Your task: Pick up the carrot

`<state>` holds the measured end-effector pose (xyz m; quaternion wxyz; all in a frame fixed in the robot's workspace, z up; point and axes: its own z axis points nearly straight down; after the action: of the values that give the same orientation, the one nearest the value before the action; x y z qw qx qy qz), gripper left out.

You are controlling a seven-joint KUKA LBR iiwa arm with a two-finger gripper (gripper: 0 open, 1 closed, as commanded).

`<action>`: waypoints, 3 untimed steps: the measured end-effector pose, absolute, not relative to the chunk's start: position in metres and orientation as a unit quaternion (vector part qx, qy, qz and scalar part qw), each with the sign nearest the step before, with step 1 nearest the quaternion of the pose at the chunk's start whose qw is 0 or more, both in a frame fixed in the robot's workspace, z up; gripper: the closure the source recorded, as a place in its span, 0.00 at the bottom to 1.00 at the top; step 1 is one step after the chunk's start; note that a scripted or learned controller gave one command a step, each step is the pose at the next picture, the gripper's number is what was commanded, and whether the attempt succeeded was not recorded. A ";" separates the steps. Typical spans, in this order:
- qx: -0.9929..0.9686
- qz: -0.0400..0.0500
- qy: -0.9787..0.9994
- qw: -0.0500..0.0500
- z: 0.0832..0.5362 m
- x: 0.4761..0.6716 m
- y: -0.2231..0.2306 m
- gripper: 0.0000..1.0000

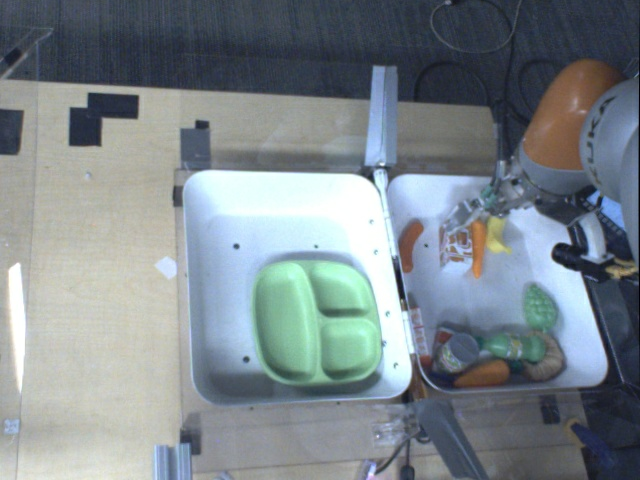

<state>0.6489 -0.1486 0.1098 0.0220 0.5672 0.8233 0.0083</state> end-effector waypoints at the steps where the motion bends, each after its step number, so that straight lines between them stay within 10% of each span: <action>1: 0.561 0.008 0.827 0.019 0.112 0.630 -0.103 0.00; 2: 0.560 0.014 0.828 0.020 0.127 0.633 -0.099 1.00; 3: 0.560 0.014 0.828 0.021 0.128 0.634 -0.099 0.00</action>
<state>0.6336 -0.0995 0.1279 0.0209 0.5597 0.8283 0.0139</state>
